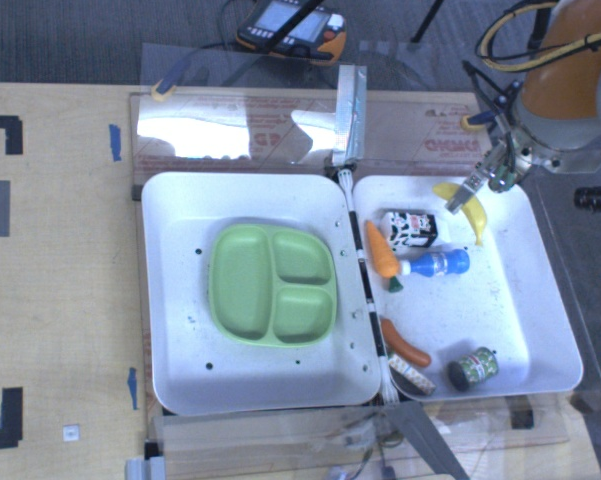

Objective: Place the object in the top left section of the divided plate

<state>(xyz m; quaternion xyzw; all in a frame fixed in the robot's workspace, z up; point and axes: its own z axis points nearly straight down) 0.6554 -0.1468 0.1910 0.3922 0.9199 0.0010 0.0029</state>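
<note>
A green divided plate (273, 285) lies in the left bin (170, 228), with one long section on its left and two smaller ones on its right. My gripper (477, 188) hangs over the back of the right bin (540, 298), right at the top end of a yellow banana (473, 218). The banana lies against the bin's back area, partly under the gripper tip. Whether the banana is gripped is hidden from this angle.
The right bin also holds a black-and-white carton (411, 228), a carrot (382, 253), a blue bottle (437, 264), a sausage (407, 342), a green can (473, 367) and a brush (411, 376). A metal divider (350, 118) stands behind the bins.
</note>
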